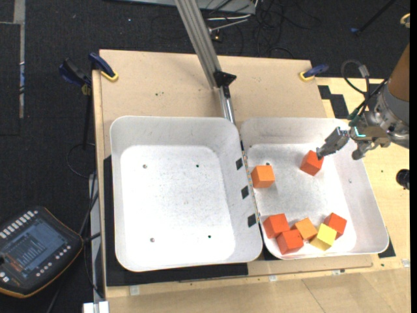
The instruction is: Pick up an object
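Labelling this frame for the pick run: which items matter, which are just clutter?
Job:
claw
red block by the claw
orange block
five-block cluster
right bin

Clutter:
left bin
handheld controller
blue clamps
metal pole

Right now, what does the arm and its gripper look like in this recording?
The arm enters at the right edge: a rounded grey body with an orange band above the wrist. Dark cables loop beside it, running down toward the wrist. The gripper is a small metallic grey unit with a teal-green spot on its body and two thin dark fingers. No legible markings are visible.
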